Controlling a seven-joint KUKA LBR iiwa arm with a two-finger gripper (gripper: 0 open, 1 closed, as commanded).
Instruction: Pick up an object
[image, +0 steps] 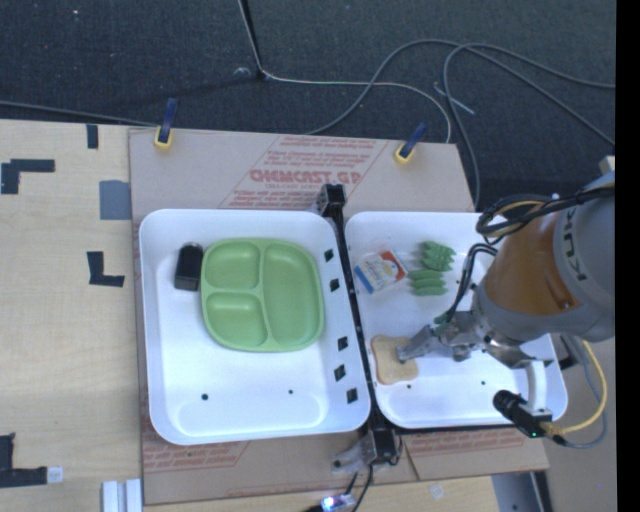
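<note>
Toast prob. touching end effector

mount: one fixed camera above the bench, no second view, so no overlap
facing: down at a slant; far bench edge and dark floor with cables sit at the top of frame
range: mid distance, both bins fit whole with margin
centre: divider between left bin and right bin runs near mid-frame
cardboard sheet: under both bins, clamped at the far edge
arm: enters from frame right, over the right bin
</note>
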